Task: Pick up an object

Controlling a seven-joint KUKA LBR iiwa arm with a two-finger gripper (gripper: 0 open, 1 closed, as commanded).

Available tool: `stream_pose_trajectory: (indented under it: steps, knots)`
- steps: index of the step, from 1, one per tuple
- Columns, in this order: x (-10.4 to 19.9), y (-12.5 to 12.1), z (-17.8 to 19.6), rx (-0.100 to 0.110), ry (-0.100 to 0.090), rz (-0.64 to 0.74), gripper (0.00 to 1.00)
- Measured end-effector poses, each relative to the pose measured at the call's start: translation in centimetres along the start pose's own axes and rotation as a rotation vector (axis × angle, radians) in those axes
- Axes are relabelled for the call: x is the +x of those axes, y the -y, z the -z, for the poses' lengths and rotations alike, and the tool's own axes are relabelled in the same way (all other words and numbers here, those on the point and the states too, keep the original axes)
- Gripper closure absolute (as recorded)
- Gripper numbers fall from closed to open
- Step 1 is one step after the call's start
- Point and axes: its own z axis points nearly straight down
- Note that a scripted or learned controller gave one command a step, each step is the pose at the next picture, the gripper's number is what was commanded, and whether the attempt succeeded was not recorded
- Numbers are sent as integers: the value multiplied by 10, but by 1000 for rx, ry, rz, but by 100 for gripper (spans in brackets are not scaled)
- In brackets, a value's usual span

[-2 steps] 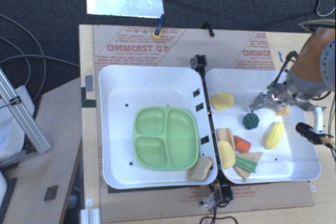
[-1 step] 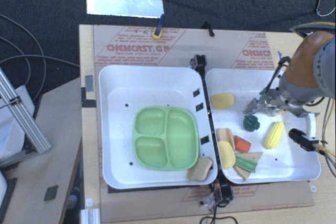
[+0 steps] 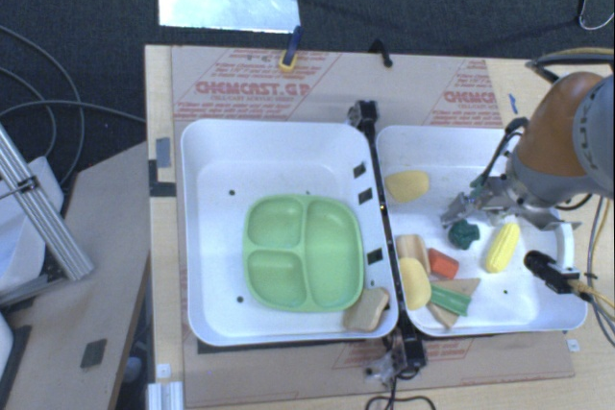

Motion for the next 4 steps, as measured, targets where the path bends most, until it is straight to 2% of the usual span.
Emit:
stream_pose_trajectory:
  steps: [1,2,3,4]
  knots:
    - [-1,-2,11,-5,1,1,100]
    - [-1,-2,11,-4,1,1,0]
    - [-5,24,-1,0,0,-1,0]
    - [-6,62,0,1,0,-2,0]
